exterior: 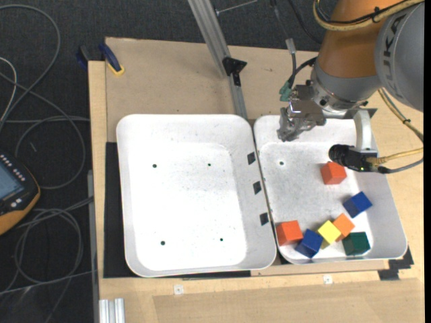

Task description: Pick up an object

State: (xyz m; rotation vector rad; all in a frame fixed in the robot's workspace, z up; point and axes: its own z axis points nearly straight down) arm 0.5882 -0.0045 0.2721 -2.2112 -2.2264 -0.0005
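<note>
The things to pick up are small blocks, and they all lie in the right bin (397, 214). A red block (333, 173) sits alone near the middle of that bin, close under the arm. A blue block (358, 203) lies a little below it and to the right. Along the bottom edge of the bin there is a bunch packed close together: an orange block (289, 231), another blue block (310, 242), a yellow block (328, 231), a second orange block (344, 223) and a green block (356, 243). The end effector (291, 128) hangs over the top left part of the right bin, on a bare white spot, well apart from the red block and far from the bunch at the bottom. I cannot tell how it is set, because it is small and dark from up here. Nothing can be seen in it. So I think the job is near its start: no block is picked up yet. What is left is to go to a block, come down on it, grab it and lift it. The red block looks like the easy one, since it stands alone. The left bin (135, 140) sits beside it on the bench (168, 66).
</note>
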